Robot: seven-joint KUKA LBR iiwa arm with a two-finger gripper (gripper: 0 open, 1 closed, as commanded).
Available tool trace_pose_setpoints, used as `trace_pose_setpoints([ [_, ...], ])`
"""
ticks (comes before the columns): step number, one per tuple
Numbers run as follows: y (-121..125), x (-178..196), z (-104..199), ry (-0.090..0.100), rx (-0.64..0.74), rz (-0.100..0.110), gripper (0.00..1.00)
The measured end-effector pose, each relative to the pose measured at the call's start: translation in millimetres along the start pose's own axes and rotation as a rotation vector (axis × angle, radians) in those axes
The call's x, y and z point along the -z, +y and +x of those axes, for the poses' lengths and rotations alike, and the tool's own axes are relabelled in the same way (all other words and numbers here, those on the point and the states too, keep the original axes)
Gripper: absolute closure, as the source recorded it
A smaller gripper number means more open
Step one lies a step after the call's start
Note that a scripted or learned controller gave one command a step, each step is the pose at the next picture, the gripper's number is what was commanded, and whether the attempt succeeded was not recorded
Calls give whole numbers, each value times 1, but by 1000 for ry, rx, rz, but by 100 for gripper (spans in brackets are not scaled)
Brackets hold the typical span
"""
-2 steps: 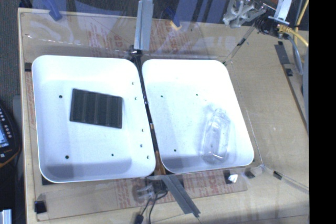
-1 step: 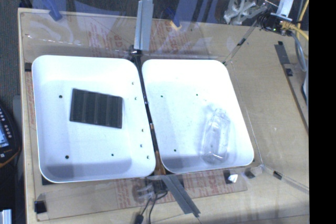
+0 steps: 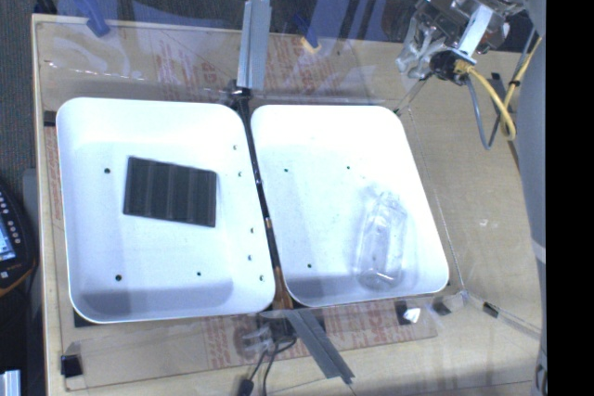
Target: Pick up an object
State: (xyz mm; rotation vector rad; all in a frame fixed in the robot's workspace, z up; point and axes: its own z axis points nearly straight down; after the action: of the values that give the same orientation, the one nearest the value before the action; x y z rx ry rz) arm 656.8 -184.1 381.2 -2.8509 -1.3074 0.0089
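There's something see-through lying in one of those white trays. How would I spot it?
Look at the right-hand white bin, the one nearer the arm. Toward its lower right corner lies a clear plastic bottle, faint against the white floor. The only other item, a dark ribbed rectangular pad, sits in the left bin and is opaque and flat.

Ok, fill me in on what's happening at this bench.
A robot arm is set to pick up an object. Its gripper hangs above the bench beyond the right bin's far corner, holding nothing. A clear plastic bottle lies in the right bin; a dark ridged rectangular pad lies flat in the left bin. Neither is touched.
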Motion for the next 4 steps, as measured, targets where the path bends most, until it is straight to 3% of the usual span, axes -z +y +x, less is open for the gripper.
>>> trace_pose_setpoints([
  [1, -35, -100, 27, 1, -191, -1, 100],
  [2, -88, -71, 7, 3, -220, -3, 100],
  [3, -121, -101, 70, -1, -432, 1, 100],
  [4, -120, -101, 70, -1, -432, 1, 0],
])
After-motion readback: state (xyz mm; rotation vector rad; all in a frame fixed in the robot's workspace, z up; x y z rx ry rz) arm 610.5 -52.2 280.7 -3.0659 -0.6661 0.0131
